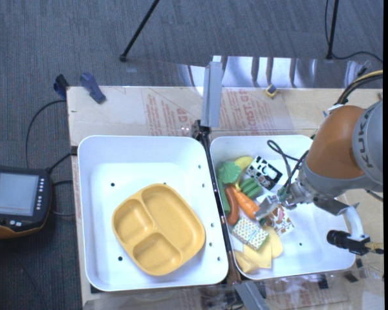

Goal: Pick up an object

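The right bin (310,250) holds a heap of toy food against its left side: an orange carrot (244,202), green pieces (231,172), a black-and-white patterned block (266,171), a checkered packet (249,232) and yellow slices (258,257). My gripper (271,210) reaches down into this heap from the right, just right of the carrot and above the checkered packet. Its tips sit among the items.
The left bin (103,166) holds a yellow divided plate (158,228). A grey upright post (212,95) stands behind the seam between the bins. A handheld pendant (14,199) lies off the bench at the left. Cables trail near the right bin's far side.
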Robot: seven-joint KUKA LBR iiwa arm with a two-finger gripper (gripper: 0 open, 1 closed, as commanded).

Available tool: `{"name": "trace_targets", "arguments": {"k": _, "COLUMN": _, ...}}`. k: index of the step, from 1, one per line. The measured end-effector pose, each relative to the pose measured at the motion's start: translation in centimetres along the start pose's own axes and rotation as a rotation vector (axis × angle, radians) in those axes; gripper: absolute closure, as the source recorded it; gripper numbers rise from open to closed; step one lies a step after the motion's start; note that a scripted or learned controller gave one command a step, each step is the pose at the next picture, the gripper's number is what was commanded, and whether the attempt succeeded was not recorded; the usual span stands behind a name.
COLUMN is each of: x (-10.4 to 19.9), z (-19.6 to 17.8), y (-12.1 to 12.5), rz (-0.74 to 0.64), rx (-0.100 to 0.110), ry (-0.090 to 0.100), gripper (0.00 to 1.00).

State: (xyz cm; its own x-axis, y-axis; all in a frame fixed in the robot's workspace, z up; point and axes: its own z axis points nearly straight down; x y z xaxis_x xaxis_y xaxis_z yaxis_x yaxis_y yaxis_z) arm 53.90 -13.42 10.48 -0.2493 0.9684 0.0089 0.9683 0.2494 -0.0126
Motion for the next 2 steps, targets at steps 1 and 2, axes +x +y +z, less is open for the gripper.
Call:
{"name": "trace_targets", "arguments": {"k": 1, "x": 2.84, "z": 1.82, "y": -1.67, "rz": -0.091, "rx": -0.013, "ry": -0.011, "gripper": 0.00}}
{"name": "trace_targets", "arguments": {"k": 2, "x": 2.69, "z": 1.24, "y": -1.67, "rz": -0.085, "rx": -0.009, "ry": -0.009, "gripper": 1.00}}
